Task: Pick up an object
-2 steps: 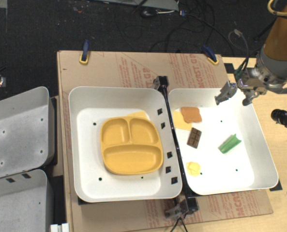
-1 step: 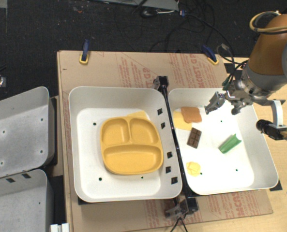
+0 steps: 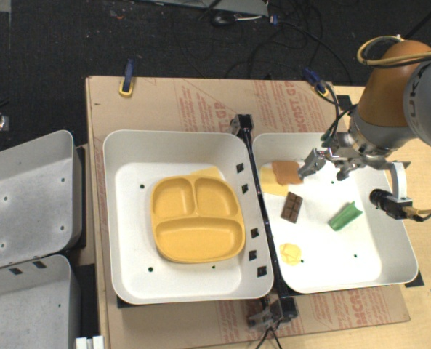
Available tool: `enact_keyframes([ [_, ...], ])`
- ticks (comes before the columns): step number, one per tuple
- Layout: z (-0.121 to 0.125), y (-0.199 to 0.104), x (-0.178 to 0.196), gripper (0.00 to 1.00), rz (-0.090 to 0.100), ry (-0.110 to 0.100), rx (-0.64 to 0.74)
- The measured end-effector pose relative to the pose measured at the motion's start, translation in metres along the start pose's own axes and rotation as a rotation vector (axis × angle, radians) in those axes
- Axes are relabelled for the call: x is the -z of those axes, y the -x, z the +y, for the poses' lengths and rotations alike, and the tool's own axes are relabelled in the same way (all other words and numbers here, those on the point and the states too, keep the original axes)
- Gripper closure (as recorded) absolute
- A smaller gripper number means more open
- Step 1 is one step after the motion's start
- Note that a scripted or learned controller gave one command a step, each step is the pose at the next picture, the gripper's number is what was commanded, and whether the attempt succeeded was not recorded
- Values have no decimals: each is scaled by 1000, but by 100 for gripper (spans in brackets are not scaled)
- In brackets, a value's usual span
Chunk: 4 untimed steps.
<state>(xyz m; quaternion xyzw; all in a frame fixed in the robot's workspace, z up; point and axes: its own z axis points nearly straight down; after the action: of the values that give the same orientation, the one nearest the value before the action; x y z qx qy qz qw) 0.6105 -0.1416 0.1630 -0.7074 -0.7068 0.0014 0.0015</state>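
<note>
The claw point(image 3: 325, 163) hangs over the back of the right bin point(image 3: 389, 267), fingers spread apart with nothing between them; the left finger tip sits right beside an orange-brown block point(image 3: 285, 171) (can't tell if it's actually touching); that block overlaps a pale yellow slab point(image 3: 271, 185) under it. Just in front is a brown chocolate bar point(image 3: 292, 207); a green block point(image 3: 344, 216) lies to its right, tilted; a small yellow lump point(image 3: 291, 253) sits near the front. Over in the left bin point(image 3: 128, 217) there's a yellow divided tray point(image 3: 198, 219), lying flat; both bins sit on a cardboard sheet point(image 3: 179, 104).
</note>
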Motion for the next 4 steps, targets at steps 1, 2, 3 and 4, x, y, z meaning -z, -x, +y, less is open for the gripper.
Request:
enact_keyframes([
  [1,-8,-6,-49,0,1,-1,0],
  [2,-6,-5,-35,100,-1,5,0],
  [3,0,4,20,100,-2,9,-1],
  [4,3,6,63,100,-2,9,3],
])
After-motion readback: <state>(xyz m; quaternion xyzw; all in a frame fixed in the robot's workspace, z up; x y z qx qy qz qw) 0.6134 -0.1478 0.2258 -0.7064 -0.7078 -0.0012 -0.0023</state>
